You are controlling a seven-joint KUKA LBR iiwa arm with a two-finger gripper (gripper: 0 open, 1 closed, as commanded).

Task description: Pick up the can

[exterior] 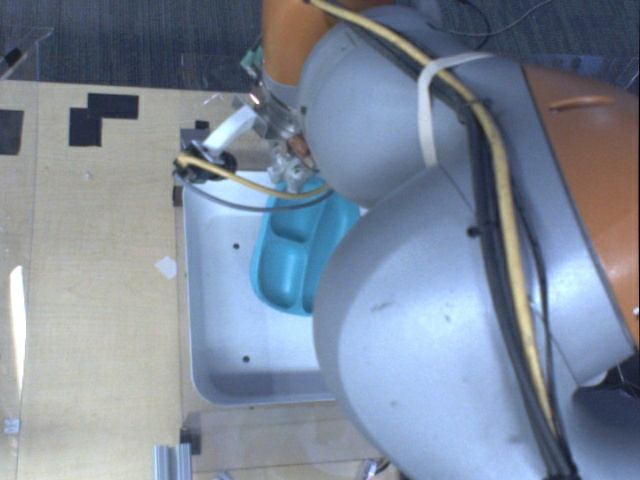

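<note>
My gripper [287,171] hangs over the far end of the white bin [215,298], just above the upper end of a light blue moulded tray [290,258] that lies in the bin. The bulky grey arm [450,268] with its orange band [300,18] covers the right part of this bin and everything to the right of it. A yellow cable [240,180] loops from the wrist across the bin's far rim.
The tan bench top [90,268] spreads to the left of the bin, with black marker patches [100,116] at the back left. A small white scrap [165,265] lies on the bench near the bin's left wall. The bin's near floor [250,358] is bare white.
</note>
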